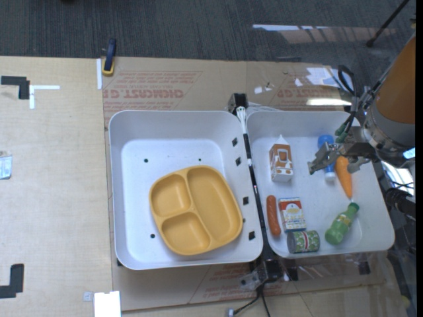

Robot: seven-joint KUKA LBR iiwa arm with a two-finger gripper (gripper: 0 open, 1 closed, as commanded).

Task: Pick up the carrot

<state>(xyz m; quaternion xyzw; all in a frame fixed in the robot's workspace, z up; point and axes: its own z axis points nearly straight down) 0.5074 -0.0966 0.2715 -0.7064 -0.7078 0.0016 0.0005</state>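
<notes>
Gripper (336,158) hovers at the carrot's (344,177) top end in the right bin (380,207); whether its fingers are spread cannot be told. A clean grab means straddling the carrot, clear of the blue bottle (325,142).

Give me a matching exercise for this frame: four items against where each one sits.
Items:
1. carrot
2. yellow plate
3. green bottle
4. hot dog

Places:
A. left bin
B. right bin, near the divider
C. right bin, front right corner
D. right bin, at the claw

Pairs: 1-D, 2-A, 3-C, 4-B
</notes>
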